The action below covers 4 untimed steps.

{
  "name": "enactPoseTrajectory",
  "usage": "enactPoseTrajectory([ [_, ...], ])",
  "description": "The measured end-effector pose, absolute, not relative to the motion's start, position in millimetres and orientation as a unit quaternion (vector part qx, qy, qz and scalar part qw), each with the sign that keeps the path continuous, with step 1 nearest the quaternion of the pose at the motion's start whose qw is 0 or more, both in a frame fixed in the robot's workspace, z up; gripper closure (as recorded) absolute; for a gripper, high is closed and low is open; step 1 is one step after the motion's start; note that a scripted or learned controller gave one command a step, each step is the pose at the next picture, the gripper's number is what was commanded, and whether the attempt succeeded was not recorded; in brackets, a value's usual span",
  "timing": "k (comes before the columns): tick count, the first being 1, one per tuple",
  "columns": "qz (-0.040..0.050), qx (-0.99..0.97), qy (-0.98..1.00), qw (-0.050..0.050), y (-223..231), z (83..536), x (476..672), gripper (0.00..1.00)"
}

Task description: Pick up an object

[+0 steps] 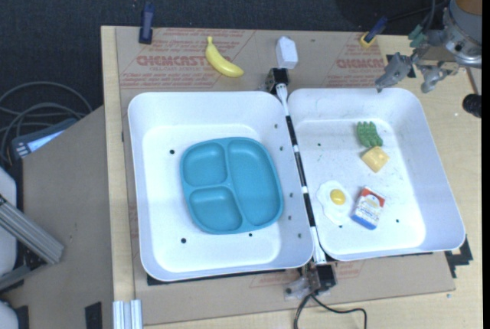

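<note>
The two white bins (149, 190) look like smooth moulded plastic with a soft sheen, the right one (429, 197) speckled with small dark marks. The blue divided plate (230, 184) is matt plastic, evenly coloured. Under the bins lies a brown cardboard sheet (176, 60), dull and printed in red, on a pale wooden bench (69, 190). The banana (220, 60) at the cardboard's far edge is glossy yellow plastic. In the right bin, the fried egg (334, 197), yellow cheese wedge (375, 159) and green vegetable piece (368, 134) look like smooth toy plastic; the small carton (368, 208) has a printed, slightly shiny face. The gripper (409, 71) is bare grey metal. The floor is dark, rough carpet (53, 6).
</note>
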<state>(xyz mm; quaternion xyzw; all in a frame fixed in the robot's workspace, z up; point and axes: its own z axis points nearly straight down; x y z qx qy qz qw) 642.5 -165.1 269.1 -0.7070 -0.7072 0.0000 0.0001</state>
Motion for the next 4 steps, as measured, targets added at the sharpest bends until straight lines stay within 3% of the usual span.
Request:
enactPoseTrajectory([
  [1, 0.0005, -0.707, -0.707, 0.001, -156.5, 173.1, 623.7, 0.00],
  [2, -0.0025, -0.707, -0.708, -0.004, -134.1, 88.9, 636.0, 0.00],
  [3, -0.0003, -0.707, -0.707, -0.002, -169.7, 140.0, 638.0, 0.00],
  [4, -0.0013, -0.707, -0.708, -0.003, -146.9, 88.7, 648.1, 0.00],
])
